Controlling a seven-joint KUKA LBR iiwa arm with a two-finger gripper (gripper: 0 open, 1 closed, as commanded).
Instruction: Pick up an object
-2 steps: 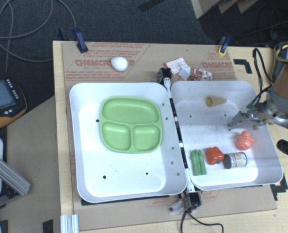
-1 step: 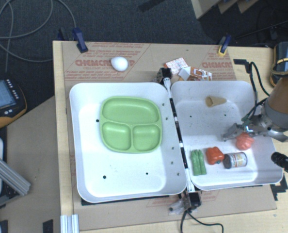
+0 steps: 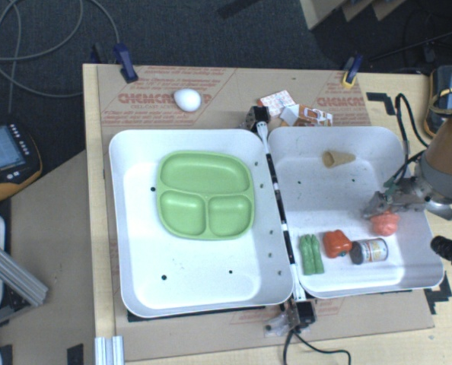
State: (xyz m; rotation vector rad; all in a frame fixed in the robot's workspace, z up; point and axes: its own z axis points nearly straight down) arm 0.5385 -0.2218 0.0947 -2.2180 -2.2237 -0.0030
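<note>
In the right bin (image 3: pixel 348 188), my gripper (image 3: pixel 391 204) hangs low near the right wall, directly over a small red-pink object (image 3: pixel 385 224) that shows just below it. I cannot make out whether that object is gripped or only lies under the gripper. Along the bin's front lie a green vegetable-like piece (image 3: pixel 311 253), an orange-red piece (image 3: pixel 336 242) and a small jar (image 3: pixel 369 251) on its side. A tan cone-shaped piece (image 3: pixel 338 158) rests near the back of the same bin.
The left bin (image 3: pixel 135 226) holds a green divided plate (image 3: pixel 205 194). On the bench behind the bins are a white egg (image 3: pixel 186 99) and some small packets (image 3: pixel 291 110). Blue clamps (image 3: pixel 125 61) hold the board's back edge.
</note>
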